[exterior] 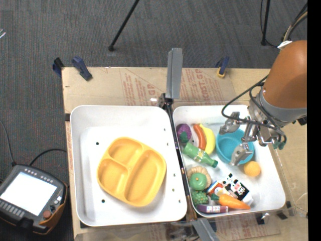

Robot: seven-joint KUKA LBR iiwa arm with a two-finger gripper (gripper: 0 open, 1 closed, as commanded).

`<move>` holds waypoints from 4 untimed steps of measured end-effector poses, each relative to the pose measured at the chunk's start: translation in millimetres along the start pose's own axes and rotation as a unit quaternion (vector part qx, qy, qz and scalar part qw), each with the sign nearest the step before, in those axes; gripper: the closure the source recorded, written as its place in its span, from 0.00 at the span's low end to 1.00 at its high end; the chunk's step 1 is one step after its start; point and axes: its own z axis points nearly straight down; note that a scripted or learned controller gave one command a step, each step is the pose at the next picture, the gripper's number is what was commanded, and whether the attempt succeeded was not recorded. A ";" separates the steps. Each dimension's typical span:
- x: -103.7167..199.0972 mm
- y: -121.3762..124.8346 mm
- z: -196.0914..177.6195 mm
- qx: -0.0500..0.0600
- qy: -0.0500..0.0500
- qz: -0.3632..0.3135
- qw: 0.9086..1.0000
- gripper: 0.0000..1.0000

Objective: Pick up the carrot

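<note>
1. Left of the fingers, you have the yellow tray (131,170) in its own bin, well clear.
2. Nearer them, the green bottle (199,154) and blue bowl (228,148) sit just beside the gripper (239,142), whose fingers stand spread with nothing between them.
3. Below the fingers, toward the bin's near wall (241,212), lies the carrot (233,202), long axis roughly left-right, crowded by the cow-print toy (235,189).

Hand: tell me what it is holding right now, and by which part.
Nothing is held. The hand hangs open over the blue bowl in the right bin. The carrot lies untouched near that bin's front edge.
</note>
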 end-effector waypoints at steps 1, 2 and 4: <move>12.5 8.1 151.0 -0.001 0.005 -0.020 1.000 0.00; 32.7 7.1 160.1 0.003 -0.012 0.088 0.996 0.00; 52.3 3.2 161.6 0.004 -0.013 -0.162 0.987 0.00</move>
